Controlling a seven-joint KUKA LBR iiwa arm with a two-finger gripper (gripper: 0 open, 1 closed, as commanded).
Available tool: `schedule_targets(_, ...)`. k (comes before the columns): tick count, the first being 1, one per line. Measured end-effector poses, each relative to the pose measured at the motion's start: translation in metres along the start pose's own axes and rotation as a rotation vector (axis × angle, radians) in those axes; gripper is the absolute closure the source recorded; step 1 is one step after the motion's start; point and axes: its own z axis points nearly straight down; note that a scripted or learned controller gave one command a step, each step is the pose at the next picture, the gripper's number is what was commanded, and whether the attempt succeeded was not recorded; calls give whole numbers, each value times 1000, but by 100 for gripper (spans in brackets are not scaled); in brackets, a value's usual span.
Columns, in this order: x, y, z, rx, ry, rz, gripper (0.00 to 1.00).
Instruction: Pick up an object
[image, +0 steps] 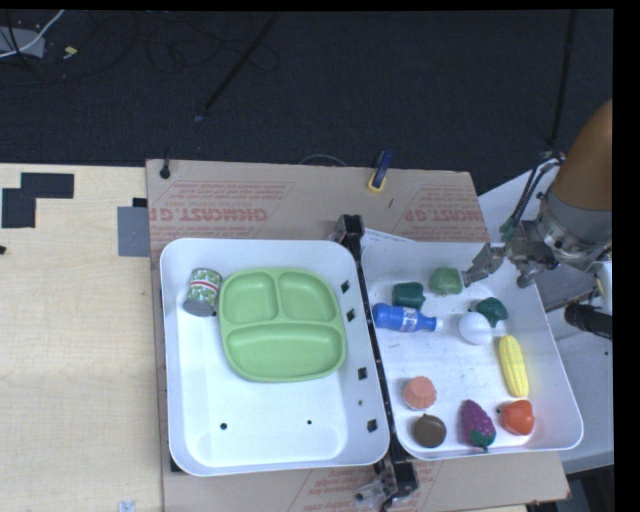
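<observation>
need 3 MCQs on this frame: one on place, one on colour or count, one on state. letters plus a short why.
1. Where does the green divided plate lie?
A. in the left bin
B. in the right bin
C. on the cardboard outside the bins

2. What colour is the corn cob in the right bin?
A. blue
B. yellow
C. purple

3. How does the blue bottle rest?
A. upright
B. on its side
C. leaning on the can

Answers:
1 A: the plate sits inside the left bin, beside the small can.
2 B: the cob is yellow, above the orange-red fruit.
3 B: the bottle lies flat on the bin floor, white cap pointing right.
</observation>
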Motion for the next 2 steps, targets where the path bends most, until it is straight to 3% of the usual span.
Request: schedule_targets(2,-2,7,108,3,1,-4,0)
